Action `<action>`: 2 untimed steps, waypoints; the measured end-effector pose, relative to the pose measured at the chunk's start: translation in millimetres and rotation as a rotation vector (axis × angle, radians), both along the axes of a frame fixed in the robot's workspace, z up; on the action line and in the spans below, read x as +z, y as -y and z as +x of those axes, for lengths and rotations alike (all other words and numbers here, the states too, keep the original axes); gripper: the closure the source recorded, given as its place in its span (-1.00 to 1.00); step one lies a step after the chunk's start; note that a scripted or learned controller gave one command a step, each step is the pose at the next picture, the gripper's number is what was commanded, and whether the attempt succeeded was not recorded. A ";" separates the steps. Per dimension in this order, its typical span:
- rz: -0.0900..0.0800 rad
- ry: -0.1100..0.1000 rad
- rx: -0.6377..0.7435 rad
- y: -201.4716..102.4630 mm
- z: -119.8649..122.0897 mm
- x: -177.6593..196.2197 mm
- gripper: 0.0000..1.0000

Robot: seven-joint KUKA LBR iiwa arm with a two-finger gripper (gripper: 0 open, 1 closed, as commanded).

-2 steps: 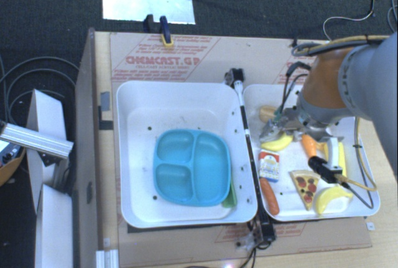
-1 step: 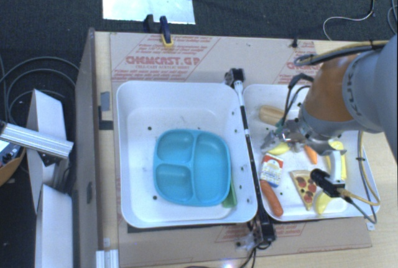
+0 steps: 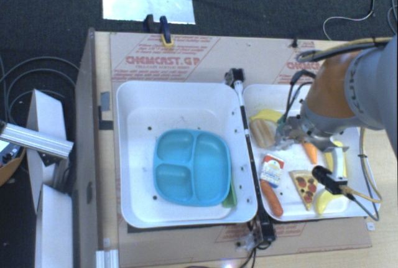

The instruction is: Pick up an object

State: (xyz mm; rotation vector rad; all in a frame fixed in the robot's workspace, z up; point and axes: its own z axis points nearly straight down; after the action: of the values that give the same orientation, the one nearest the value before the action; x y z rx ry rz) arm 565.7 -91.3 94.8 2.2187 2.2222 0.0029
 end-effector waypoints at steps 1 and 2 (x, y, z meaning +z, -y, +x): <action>0.000 -0.001 0.000 -0.1 -0.1 -0.4 -1.00; -0.001 0.005 0.005 -4.9 72.4 -10.3 -1.00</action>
State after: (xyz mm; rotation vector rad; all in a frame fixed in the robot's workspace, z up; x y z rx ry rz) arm 638.1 -86.4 84.5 2.2104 2.2246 0.0068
